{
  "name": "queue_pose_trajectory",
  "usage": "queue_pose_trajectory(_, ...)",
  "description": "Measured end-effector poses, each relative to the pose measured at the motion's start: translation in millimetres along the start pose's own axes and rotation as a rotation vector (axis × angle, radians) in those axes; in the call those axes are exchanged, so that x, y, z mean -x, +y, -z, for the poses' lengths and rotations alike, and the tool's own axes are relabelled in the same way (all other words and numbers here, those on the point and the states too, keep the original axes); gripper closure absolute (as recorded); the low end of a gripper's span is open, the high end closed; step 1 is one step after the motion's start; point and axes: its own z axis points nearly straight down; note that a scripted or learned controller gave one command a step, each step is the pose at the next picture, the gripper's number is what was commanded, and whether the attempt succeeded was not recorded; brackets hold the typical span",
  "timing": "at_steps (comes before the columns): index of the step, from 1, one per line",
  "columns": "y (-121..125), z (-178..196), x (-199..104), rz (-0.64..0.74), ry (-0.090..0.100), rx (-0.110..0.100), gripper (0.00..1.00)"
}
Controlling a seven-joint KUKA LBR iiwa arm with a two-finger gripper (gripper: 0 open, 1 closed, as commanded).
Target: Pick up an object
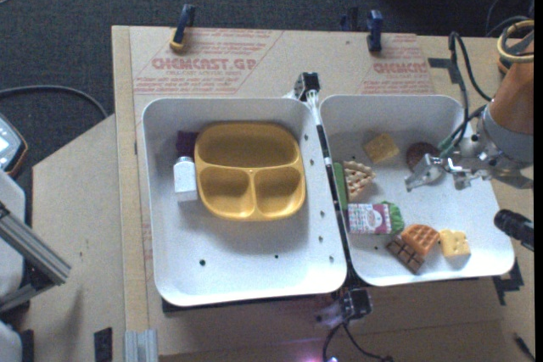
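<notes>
Gripper [422, 175] sits low over the right bin [399, 110], reaching in from the right edge. Whether it is apart, together or clamped on anything cannot be told from this view. No object is seen between its tips.

Just above the gripper lies a dark brown round item [420, 153], near or touching it; contact cannot be confirmed. A yellow block [381, 147] lies to the left of that, apart from it. Further left, against the divider, a waffle-patterned cone piece [357, 178] lies beside a green strip [339, 182]. Below these rests a pink and green carton [372, 218] on its side. Toward the near wall lie a chocolate bar piece [402, 253], an orange waffle [421, 238] and a yellow cheese wedge [456, 244], close together.

The left bin [170, 267] holds a yellow divided plate [250, 169], with a small white bottle [185, 179] just beside its left rim and a dark purple item [187, 141] above the bottle.
</notes>
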Motion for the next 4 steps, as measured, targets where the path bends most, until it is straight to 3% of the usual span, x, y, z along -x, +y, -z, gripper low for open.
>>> queue_pose_trajectory(2, 8, -103, 6, -0.001, -0.002, 0.004, 0.0)
queue_pose_trajectory(3, 9, -90, 7, -0.002, -0.004, 0.011, 1.0)
queue_pose_trajectory(4, 11, -44, 15, 0.0, -0.006, 0.012, 1.0)
